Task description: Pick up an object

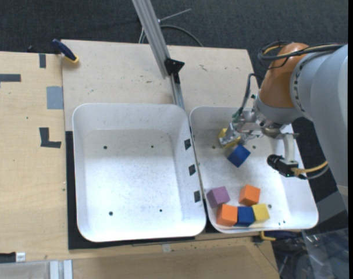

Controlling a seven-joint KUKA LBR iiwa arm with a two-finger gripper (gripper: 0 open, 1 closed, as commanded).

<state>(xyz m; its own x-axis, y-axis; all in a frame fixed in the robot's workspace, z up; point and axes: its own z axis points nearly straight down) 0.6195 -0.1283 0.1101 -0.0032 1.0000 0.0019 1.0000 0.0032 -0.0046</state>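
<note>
My gripper (233, 135) is low over the back half of the right bin (309, 213), reaching in from the right. A dark blue cube (239, 156), tilted on a corner, sits right against its lower end; whether it is gripped is unclear. A small yellow piece (224, 135) shows at the gripper's left side. Along the bin's front lie a purple cube (217, 196), an orange cube (250, 194), a second orange cube (227, 214), a blue cube (245, 215) and a yellow cube (260, 213).
The left bin (78, 121) stands beside the right one, sharing a wall. A slanted metal post (154, 34) comes down to the bins' back edge. A black cable (286, 166) loops beside the wrist. A blue and yellow clamp (66, 51) lies at the bench's back left.
</note>
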